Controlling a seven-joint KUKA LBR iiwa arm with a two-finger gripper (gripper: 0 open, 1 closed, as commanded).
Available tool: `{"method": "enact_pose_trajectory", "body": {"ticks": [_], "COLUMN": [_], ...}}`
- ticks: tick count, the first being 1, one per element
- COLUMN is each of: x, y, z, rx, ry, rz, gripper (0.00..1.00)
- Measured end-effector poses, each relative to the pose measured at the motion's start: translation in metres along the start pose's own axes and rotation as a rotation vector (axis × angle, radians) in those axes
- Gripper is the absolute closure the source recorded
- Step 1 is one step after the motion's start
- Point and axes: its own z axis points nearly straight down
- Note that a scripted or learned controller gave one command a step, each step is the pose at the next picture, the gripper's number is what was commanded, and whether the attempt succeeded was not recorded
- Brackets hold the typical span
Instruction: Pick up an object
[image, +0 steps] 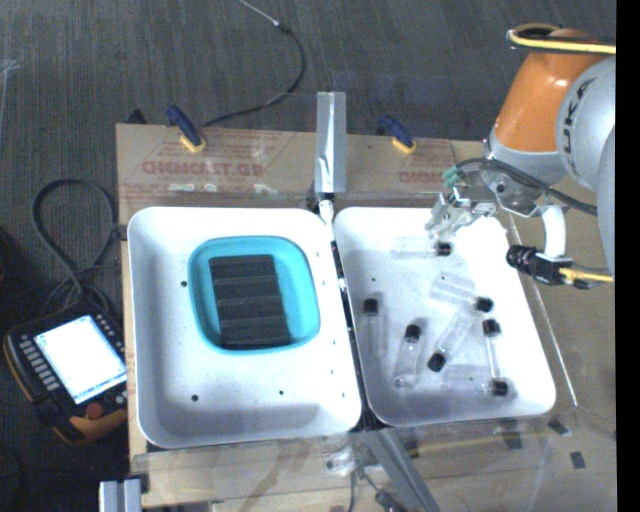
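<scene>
Clear vial just left of end effector, grip state unclear.

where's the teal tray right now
The teal tray sits in the left white bin, slightly toward its far side, holding a dark ribbed insert. The clear vials lie in the right white bin, across the divider.

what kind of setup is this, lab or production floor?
Looks like a robotics lab test cell, probably for bin picking. A plywood board clamped down carries two white bins, a teach pendant lies on the floor beside it, and clear vials are scattered under the arm's hand.
</scene>
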Motion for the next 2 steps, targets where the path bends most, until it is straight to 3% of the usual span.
{"method": "enact_pose_trajectory", "body": {"ticks": [1, 2], "x": [0.0004, 0.0004], "y": [0.0006, 0.0005], "z": [-0.009, -0.0089], "rx": [0.0, 0.0], "ry": [-0.002, -0.002], "rz": [-0.002, -0.002], "gripper": [1.0, 0.0]}}
